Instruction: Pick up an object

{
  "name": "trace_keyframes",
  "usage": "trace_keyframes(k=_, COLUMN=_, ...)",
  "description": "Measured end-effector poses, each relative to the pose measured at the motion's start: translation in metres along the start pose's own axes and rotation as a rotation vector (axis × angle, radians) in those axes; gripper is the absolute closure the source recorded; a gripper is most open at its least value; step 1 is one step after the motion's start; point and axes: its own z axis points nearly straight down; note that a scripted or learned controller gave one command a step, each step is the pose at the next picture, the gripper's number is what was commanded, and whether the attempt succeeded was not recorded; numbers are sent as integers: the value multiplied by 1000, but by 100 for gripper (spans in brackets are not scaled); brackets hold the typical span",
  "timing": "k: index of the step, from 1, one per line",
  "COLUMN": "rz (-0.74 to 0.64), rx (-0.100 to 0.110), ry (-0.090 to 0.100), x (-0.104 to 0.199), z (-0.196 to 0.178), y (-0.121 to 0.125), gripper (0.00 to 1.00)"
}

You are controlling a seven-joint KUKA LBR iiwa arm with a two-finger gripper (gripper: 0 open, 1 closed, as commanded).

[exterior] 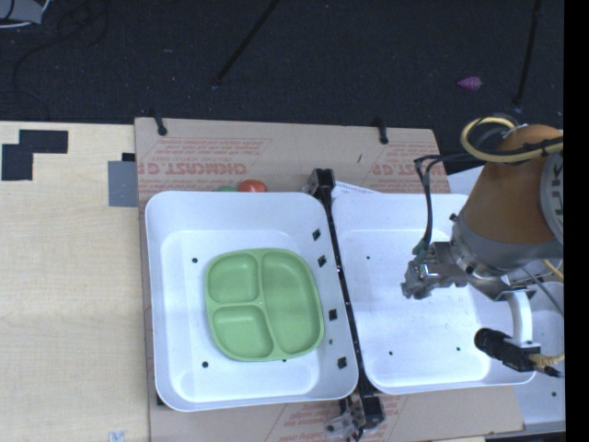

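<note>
My gripper hangs over the right bin; its grip state I cannot tell. The green plate lies at nine o'clock, in the left bin.

Mirrored red lettering on cardboard sheet, not clearly readable

Grey arm from the right, claw low, pointing left.
</note>
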Motion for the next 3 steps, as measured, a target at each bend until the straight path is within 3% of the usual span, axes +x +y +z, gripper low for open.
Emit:
trace_keyframes(k=1, rz=-1, rx=-3, ry=-1, x=5, z=-61, y=2, gripper=100)
trace_keyframes(k=2, rz=-1, rx=2, ry=0, x=4, z=-86, y=2, gripper=100)
trace_keyframes(k=3, rz=-4, rx=7, ry=2, x=57, z=-65, y=10, gripper=100)
